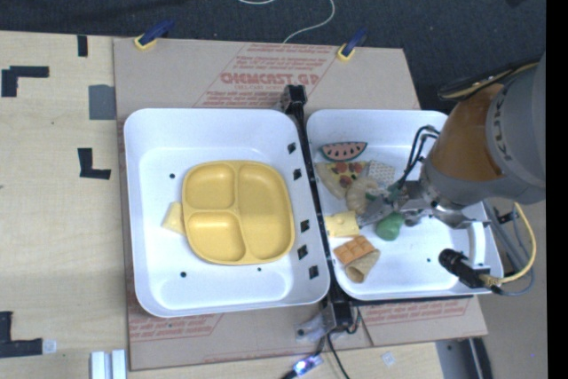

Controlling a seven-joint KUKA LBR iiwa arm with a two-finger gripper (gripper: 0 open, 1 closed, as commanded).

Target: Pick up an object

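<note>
The right bin (417, 275) holds several toy food pieces. A watermelon slice (343, 151) lies at its back left, with a tan flat piece (340, 179) just in front of it. Further forward are a pale yellow block (340, 224) and a brown waffle-like piece (357, 255). A small green piece (389, 229) sits near the middle of the bin. My gripper (378, 208) reaches in from the right and hangs low over the middle of this bin. It is right above and slightly left of the green piece, touching or nearly touching it.
The left bin (146, 155) holds a yellow divided plate (238, 211) with a pale yellow wedge (171, 217) poking out from under its left side. The bins' shared wall (309, 191) runs just left of the food. A black connector (461, 266) on the arm hangs over the right bin's front right.
</note>
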